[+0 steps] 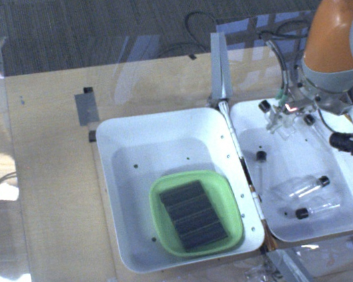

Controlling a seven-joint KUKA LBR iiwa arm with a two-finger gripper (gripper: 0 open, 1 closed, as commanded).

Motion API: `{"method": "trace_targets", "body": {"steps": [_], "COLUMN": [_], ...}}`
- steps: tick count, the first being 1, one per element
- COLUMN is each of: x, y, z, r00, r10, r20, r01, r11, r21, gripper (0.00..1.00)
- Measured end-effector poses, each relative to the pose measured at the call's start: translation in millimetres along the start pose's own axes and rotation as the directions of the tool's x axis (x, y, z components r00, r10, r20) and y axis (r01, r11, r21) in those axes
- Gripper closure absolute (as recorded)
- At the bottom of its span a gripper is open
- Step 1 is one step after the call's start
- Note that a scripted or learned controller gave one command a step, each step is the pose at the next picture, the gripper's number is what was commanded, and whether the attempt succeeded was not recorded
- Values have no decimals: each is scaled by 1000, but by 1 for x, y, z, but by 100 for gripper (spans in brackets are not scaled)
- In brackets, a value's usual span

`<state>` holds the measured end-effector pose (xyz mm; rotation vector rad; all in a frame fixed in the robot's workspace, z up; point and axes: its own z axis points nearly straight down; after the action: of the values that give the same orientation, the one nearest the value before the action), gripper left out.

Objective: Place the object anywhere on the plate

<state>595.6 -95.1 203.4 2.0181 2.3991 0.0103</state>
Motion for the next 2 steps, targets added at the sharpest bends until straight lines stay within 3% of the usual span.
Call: {"method": "trace_targets", "body": {"steps": [1,2], "x": [51,107], "y": [-61,-41], "z": [-51,18], "r00": [992,955], "r10": [-126,-296], "r20": [0,-2], "r01": [126,296], "r11": [992,955], "r21": [2,3], "gripper": [100,100]}}
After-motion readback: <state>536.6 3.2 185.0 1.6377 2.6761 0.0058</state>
